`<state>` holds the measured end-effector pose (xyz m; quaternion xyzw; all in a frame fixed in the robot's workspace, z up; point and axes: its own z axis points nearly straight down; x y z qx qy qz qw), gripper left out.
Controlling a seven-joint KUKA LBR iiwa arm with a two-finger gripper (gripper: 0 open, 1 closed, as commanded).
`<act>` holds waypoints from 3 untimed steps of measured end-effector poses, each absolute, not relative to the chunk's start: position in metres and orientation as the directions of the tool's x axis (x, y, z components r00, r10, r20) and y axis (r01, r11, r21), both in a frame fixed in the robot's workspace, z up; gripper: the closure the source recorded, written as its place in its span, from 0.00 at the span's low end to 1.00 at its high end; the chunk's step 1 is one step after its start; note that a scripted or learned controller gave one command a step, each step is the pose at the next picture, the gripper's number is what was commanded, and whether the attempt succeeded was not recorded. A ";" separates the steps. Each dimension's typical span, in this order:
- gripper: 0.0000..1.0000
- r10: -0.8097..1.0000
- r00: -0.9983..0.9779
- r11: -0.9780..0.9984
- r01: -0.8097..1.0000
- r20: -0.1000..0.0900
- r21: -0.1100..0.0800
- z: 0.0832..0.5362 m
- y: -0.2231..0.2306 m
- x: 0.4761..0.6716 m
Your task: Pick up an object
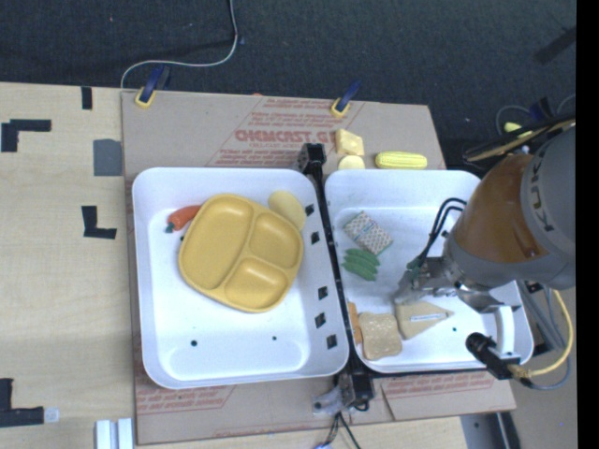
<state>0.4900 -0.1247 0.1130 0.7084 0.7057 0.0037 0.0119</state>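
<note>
tool hovering low in right bin | over cheese wedge, beside toast | finger state: cannot tell

We get even, fairly bright overhead light w/ soft shadows under the yellow divided plate. White bins run near blown-out, mild glare. Overall pic is low-res & soft; dark carpet shows grain.

I see divided plate in left bin, carrot poking out at its left. Right bin: toast near front, wedge just right of it, pea pod behind. Corn cob on cardboard behind right bin.
</note>
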 end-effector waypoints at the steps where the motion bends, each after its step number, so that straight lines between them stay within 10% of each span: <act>1: 0.00 1.000 0.004 -0.004 1.000 -0.011 0.022 0.113 -0.125 0.490; 2: 0.00 1.000 0.000 0.000 1.000 -0.008 0.015 0.089 -0.133 0.488; 3: 1.00 1.000 -0.001 0.001 1.000 -0.008 0.022 0.102 -0.132 0.490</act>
